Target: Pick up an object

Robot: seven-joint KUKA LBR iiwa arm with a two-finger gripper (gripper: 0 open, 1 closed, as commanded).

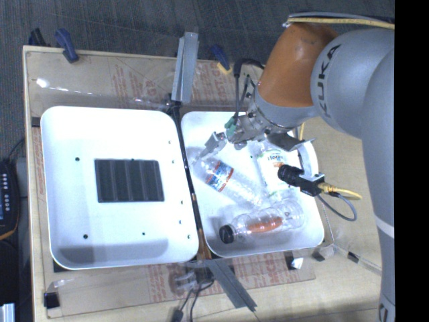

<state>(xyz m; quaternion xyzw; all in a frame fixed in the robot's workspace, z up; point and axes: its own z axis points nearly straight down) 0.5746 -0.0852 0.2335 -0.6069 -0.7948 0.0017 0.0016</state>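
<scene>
Towering closest to the lens, the grey arm (348, 66) bends in from three o'clock and drops its claw (236, 131) into the right bin (315, 233) at about twelve o'clock. I cannot tell whether it is wide or narrow. Nothing looks lifted yet: the clear bottles (224, 176) lie on the bin floor, one with a black cap (258, 225) at six o'clock.

Robotics lab: KUKA arm (335, 66) over clamped bench (40, 72), two white bins (60, 133), cabling (338, 194), carpet floor (134, 5).
</scene>
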